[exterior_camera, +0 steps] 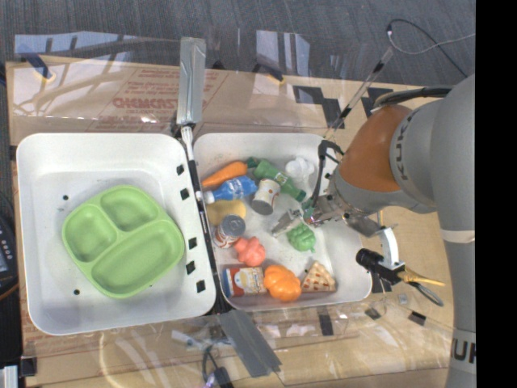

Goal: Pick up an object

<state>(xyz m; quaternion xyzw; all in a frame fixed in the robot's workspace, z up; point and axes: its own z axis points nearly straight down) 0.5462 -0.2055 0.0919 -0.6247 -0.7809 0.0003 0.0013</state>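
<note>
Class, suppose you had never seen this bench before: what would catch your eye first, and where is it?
The green divided plate lies alone in the left bin, bright against the white. The right bin is a crowd of toy food: a carrot at the top, an orange pumpkin and a pizza slice along the bottom. The grey arm with its orange band reaches in from the right, its gripper down among the toys beside a green piece.

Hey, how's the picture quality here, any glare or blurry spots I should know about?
Camera view: even, soft lighting with faint shadows; streaky reflections on the clear sheeting over the cardboard behind the bins; the green divided plate and left bin read sharply; the small items around the gripper in the right bin are crowded and slightly soft, so its jaws are hard to make out.
</note>
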